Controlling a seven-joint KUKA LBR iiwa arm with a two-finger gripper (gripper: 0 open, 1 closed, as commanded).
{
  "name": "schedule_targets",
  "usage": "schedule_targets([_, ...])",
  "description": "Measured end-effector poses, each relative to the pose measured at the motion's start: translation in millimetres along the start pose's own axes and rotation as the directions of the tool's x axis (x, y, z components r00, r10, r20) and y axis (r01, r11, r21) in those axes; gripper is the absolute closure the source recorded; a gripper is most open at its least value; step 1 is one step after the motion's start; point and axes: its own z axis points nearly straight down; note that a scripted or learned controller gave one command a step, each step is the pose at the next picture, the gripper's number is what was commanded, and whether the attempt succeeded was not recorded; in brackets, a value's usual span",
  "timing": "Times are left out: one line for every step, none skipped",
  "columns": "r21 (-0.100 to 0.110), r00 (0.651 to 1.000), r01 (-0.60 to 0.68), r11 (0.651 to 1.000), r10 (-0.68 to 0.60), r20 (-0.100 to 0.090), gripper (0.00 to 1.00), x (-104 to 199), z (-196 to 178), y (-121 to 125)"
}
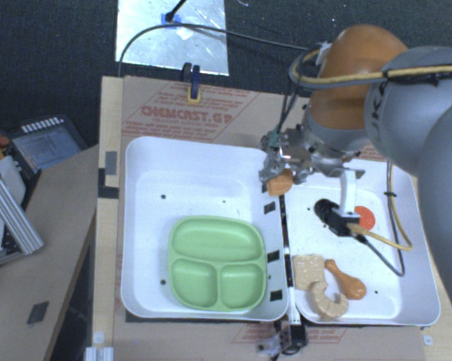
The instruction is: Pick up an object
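The small orange-brown lump of toy food (279, 184) sits clamped between the gripper (280, 180) fingers, in the middle of the frame over the edge between the two bins. Nearer, a green plastic divided tray (217, 262) lies lower left. To do well, I think, squeeze firmly and lift straight up.

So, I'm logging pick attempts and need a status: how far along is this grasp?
Done, it seems: the gripper hangs over the divider between the bins, with a small orange-brown piece between its fingers, apparently lifted. In hand: carrying that piece. Left: confirming the hold lasts. The drumstick, cracker and shrimp-like piece lie in the right bin; the green tray sits in the left bin.
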Motion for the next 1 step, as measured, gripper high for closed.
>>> schedule_targets([0.000, 1.000, 0.000, 1.000, 0.000, 0.000, 1.00, 48.6, 11.5, -15.8])
